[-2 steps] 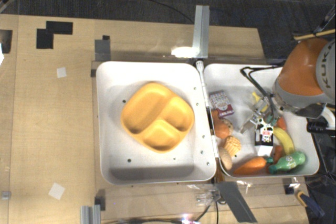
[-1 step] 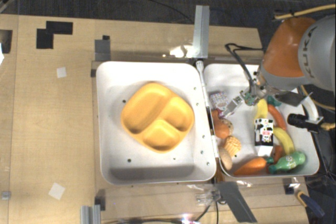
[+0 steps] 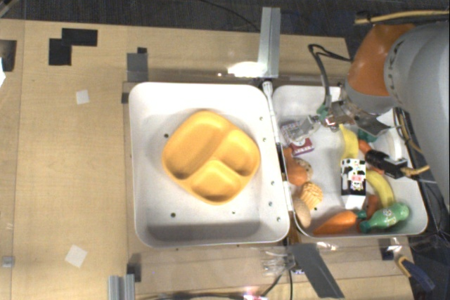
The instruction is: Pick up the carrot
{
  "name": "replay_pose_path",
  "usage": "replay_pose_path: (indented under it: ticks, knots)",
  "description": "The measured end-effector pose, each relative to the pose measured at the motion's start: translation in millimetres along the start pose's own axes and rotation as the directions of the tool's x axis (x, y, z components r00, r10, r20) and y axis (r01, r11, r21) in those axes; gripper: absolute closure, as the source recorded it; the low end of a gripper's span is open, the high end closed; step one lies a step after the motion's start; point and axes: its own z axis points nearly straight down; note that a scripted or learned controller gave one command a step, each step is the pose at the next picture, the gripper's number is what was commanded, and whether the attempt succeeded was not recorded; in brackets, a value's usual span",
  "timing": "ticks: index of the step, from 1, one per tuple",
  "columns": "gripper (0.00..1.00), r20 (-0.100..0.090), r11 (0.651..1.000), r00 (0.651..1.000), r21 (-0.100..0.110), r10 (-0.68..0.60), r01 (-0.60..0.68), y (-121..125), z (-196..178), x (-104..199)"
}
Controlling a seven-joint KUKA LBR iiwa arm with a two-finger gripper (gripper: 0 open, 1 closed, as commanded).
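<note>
Camera view, looking down at a slant on both bins

- We take the yellow plate point(image 3: 211, 156) as our landmark; it sits in the middle of the left bin point(image 3: 144, 172), a three-part dish with nothing on it
- Right of the plate, across the rim between the bins, the right bin point(image 3: 320, 161) carries a heap of toy food
- The carrot point(image 3: 336, 222) lies right of the plate and lower in the picture, flat against the near wall of its bin, with a green bottle point(image 3: 385, 216) just beside its right end and a corn cob point(image 3: 310, 194) just above its left end
- A banana point(image 3: 349, 142) and a small black-and-white carton point(image 3: 354, 176) lie further right of the plate
- The gripper point(image 3: 309, 127) hangs right of the plate toward the far end of that bin, well apart from the carrot; how it is set we cannot tell
- A small red packet point(image 3: 303, 146) lies just below the gripper

Progress, as we judge it: nothing done, carrot untouched on the bin floor; reach, descent, grip and lift all remain

Writing: the carton and packet bear print too small for us to read
</note>
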Motion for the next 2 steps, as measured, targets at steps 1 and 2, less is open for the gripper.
replay_pose_path:
  ticks: [1, 2]
  knots:
    - [0.0, 0.005, 1.0, 1.0, 0.004, 0.025, -0.025, 10, -83, -56]
    - [0.0, 0.002, 0.954, 0.954, 0.014, 0.299, -0.299, -33, -18, -17]
